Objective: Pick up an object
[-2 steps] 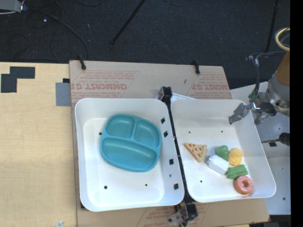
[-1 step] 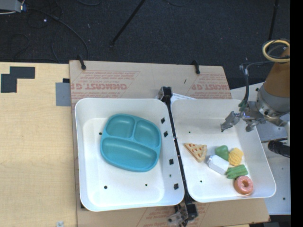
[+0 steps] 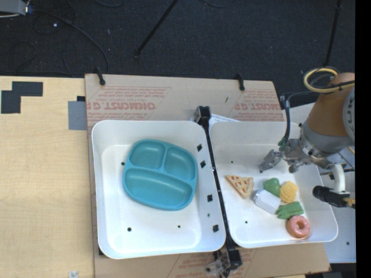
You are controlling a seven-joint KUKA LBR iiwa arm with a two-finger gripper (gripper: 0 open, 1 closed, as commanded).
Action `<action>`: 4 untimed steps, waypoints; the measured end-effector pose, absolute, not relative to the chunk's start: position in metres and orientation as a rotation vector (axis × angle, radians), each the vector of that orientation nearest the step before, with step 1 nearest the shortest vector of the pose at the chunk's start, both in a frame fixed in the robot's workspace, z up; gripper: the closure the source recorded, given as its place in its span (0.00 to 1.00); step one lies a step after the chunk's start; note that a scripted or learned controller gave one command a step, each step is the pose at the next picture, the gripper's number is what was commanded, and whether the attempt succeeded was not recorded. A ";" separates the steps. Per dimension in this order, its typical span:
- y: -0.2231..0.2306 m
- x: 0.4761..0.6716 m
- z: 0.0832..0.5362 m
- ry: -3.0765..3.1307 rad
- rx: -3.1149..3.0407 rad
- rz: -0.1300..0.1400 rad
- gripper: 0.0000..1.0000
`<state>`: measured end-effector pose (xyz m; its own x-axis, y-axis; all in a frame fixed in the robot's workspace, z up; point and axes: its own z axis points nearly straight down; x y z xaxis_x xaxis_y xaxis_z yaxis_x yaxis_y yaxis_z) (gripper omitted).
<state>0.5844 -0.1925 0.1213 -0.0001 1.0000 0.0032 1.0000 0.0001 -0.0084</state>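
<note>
Two white bins side by side on the counter, cardboard under them. Left bin [image 3: 110, 236] has a teal plate [image 3: 160, 174] w/ three compartments, sitting flat, roughly mid-bin, a bit toward the far wall.

Right bin [image 3: 249, 141] carries the small stuff, all bunched toward its near-right corner. Waffle wedge [image 3: 241, 185] lies flat near the bin's centre, closest to the divider side. Just right of it a white bottle [image 3: 265, 201] on its side, touching or nearly touching the green piece [image 3: 272, 185] above it. Yellow corn-like piece [image 3: 288, 191] sits right beside that green one. Another green piece [image 3: 289, 209] lies below the corn, next to the bottle's end. Pink donut [image 3: 299, 226] flat at the near-right corner, just by the lower green piece.

Arm comes in from the right edge, orange band visible above the wrist. Jaws [image 3: 281, 161] hang over the right bin's right-centre, above the green/corn cluster toward the far side; fingers [image 3: 268, 161] look spread apart, nothing between them. Jaws appear apart from every item, though height over the bin floor can't be judged from this slant.

Beyond the far edge: dark floor w/ cables. Counter left of the bins is bare wood w/ dark patches.
</note>
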 end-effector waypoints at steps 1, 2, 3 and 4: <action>-0.194 0.586 0.135 -2.218 -2.218 0.004 1.00; -0.196 0.592 0.197 -2.226 -2.222 -0.003 1.00; -0.196 0.602 0.255 -2.228 -2.221 -0.003 1.00; -0.197 0.603 0.280 -2.225 -2.218 0.000 1.00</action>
